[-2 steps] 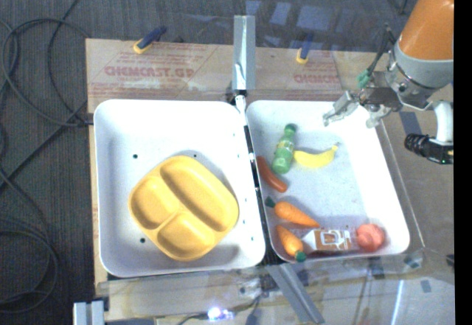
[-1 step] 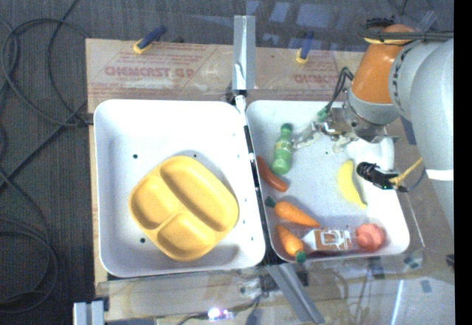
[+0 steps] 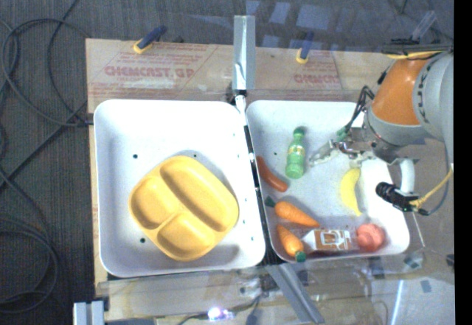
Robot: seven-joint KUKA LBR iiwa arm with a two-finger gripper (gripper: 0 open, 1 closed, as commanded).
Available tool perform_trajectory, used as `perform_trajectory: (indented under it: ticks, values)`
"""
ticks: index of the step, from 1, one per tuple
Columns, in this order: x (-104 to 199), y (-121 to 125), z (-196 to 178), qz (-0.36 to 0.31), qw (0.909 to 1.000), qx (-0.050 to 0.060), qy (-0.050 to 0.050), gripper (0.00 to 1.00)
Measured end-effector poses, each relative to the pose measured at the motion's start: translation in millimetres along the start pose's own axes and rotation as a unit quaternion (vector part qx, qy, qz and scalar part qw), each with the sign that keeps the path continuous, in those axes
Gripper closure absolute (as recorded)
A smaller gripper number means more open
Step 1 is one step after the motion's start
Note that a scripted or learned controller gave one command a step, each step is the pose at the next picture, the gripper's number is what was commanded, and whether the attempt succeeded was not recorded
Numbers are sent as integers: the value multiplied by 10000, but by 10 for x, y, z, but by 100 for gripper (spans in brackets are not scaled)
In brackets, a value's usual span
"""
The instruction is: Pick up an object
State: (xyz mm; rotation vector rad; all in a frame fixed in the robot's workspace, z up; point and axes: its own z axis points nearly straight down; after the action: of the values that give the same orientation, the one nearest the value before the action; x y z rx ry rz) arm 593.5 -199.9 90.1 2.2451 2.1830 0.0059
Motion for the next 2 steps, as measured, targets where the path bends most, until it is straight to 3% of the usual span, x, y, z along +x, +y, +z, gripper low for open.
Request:
perform_trajectory:
  ticks: [1,2]
  values:
    - [-117,-590,-33,-656,9978,-46,34,0]
    - [-116,-1017,-32,-1009,9949,-57,-6,0]
